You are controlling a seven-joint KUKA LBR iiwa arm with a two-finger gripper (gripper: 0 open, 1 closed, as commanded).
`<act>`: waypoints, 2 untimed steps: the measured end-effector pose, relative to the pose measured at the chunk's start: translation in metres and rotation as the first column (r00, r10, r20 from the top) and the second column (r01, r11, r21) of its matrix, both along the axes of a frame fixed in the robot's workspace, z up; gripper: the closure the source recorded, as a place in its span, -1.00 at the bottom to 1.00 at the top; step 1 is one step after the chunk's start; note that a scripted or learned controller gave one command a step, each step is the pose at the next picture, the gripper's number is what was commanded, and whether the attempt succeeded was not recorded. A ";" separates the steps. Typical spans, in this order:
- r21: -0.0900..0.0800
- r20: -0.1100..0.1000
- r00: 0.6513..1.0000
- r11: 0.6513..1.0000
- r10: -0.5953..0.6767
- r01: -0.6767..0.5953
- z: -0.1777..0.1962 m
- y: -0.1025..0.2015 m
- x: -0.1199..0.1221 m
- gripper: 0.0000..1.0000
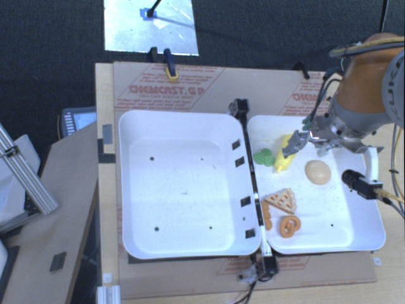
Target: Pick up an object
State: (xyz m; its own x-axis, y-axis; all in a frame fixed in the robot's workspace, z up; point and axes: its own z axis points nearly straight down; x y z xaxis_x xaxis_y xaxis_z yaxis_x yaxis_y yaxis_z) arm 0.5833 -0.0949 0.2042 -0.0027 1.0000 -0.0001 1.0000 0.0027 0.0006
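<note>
Gripper (295,144) low in the right bin (364,233), grip state unclear, yellow banana (284,159) just beneath it, green toy (264,156) beside, egg (317,171), cheese wedge (282,200) and pretzel (289,226) farther off

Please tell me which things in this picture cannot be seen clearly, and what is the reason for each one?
- Gripper: small and dark in the camera view; finger state unreadable.
- Yellow object: upper end covered by the gripper; whether they touch is unclear.
- Green object: too small to identify.
- Arm: cut off by the right edge.
</note>
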 end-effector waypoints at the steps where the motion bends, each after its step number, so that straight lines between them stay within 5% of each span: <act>1: -0.001 0.021 1.000 1.000 0.007 -0.007 0.131 0.037 0.071 -1.00; 2: 0.001 0.022 1.000 1.000 0.007 -0.007 0.342 0.091 0.085 -1.00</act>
